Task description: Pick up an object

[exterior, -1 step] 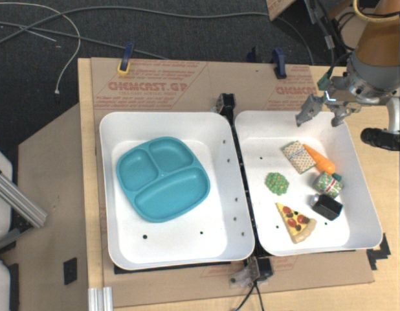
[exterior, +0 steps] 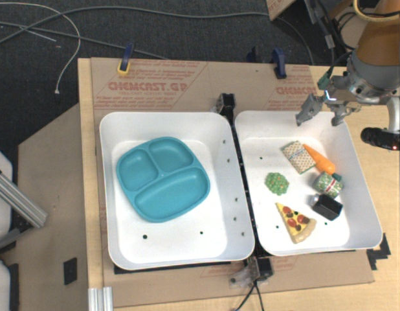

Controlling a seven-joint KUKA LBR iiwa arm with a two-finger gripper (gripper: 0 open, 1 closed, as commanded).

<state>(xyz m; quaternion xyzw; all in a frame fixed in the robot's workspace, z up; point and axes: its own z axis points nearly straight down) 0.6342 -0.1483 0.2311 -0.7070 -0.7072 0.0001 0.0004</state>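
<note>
1. Six small objects lie in the right white bin [exterior: 355,238], none of them held; they are grouped in its right half, near the side the arm reaches from.
2. An orange carrot [exterior: 319,160] lies at a slant, touching a small checkered square block [exterior: 298,156] just to its left.
3. A green bumpy round piece, like toy broccoli [exterior: 276,183], sits alone toward the bin's middle.
4. A small cylinder with a green and white pattern [exterior: 329,184] rests just below the carrot, and a black block [exterior: 327,207] lies against its lower side.
5. A toy pizza slice [exterior: 296,221], yellow with red spots, lies nearest the bin's front edge.
6. The gripper [exterior: 323,113] hovers above the far edge of the right bin, apart from all the objects. Its two grey fingers [exterior: 307,113] are spread wide, with nothing between them.
7. The grey arm carries an orange band [exterior: 380,19] above the wrist at the upper right.
8. The left white bin [exterior: 122,238] holds a teal divided plate [exterior: 162,178] with three compartments.
9. Both bins rest on a brown board [exterior: 155,83] printed with red letters that look like "CHEMCAST GP"; the same print repeats, partly hidden, at the upper right.
10. Two blue clamps [exterior: 126,57] grip the board's far edge.
11. Dark carpet with thin white cables [exterior: 64,24] lies beyond the board.
</note>
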